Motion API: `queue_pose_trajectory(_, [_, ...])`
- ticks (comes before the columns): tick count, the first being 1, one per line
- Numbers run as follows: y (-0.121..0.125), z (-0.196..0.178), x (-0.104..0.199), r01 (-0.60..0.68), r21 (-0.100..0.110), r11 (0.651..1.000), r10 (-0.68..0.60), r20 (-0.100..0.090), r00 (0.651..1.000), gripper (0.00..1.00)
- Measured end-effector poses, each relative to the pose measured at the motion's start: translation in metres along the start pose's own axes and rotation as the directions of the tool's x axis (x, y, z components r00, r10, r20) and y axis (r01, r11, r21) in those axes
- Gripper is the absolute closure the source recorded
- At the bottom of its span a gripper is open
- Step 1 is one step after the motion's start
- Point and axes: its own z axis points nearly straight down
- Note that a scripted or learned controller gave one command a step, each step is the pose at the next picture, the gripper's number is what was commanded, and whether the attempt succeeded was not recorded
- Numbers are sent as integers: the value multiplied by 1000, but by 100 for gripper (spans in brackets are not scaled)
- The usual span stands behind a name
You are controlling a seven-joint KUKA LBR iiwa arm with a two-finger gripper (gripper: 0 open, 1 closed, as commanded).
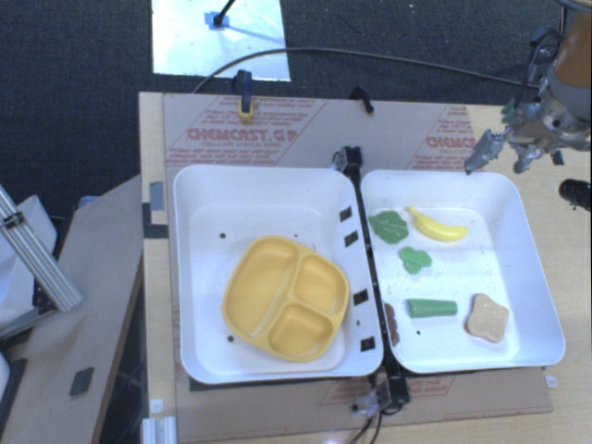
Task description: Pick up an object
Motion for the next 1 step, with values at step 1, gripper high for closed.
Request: queue_pose_trajectory(1, [2,-8,1,2,-12,1000,-2,2,1000,0])
